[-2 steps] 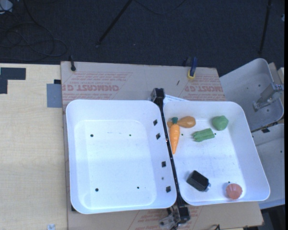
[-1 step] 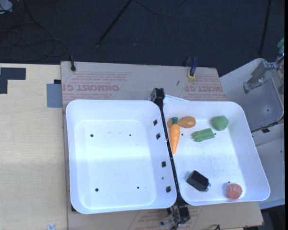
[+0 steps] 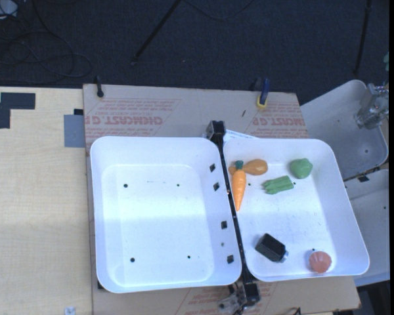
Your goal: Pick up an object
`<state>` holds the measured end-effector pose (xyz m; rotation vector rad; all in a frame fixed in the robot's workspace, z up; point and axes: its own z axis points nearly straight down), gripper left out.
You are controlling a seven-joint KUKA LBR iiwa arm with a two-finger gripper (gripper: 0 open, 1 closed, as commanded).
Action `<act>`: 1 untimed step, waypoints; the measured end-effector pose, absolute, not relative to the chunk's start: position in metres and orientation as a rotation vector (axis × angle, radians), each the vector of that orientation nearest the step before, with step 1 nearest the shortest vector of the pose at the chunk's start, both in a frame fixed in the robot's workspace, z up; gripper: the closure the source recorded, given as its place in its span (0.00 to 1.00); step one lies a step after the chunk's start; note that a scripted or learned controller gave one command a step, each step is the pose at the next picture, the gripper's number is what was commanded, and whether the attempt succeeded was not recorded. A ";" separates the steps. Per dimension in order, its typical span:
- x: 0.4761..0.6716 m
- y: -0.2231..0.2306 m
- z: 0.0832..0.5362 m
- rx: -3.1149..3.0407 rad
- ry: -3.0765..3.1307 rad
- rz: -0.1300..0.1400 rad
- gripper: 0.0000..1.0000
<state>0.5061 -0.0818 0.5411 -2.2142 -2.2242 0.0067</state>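
Note:
The right bin (image 3: 341, 195) holds several small objects. An orange carrot (image 3: 237, 189) lies along its left wall, touching an orange-yellow lump (image 3: 255, 167). A green rounded piece (image 3: 301, 168) sits near the back right, and a green elongated piece (image 3: 278, 186) lies just left of it. A black block (image 3: 271, 247) rests near the front, with a reddish ball (image 3: 320, 262) at the front right corner. The grey arm (image 3: 345, 126) stands outside the bins at the right edge, and its metallic gripper (image 3: 372, 111) is up there, far from every object and holding nothing visible.
The left bin (image 3: 98, 195) is a bare white tray with a few dark dots. Both bins sit on a cardboard sheet (image 3: 151, 113) over a pale wooden bench (image 3: 33, 195). A black divider (image 3: 226, 195) runs between the bins.

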 end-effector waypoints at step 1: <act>0.495 0.003 0.537 -2.209 -2.229 0.003 1.00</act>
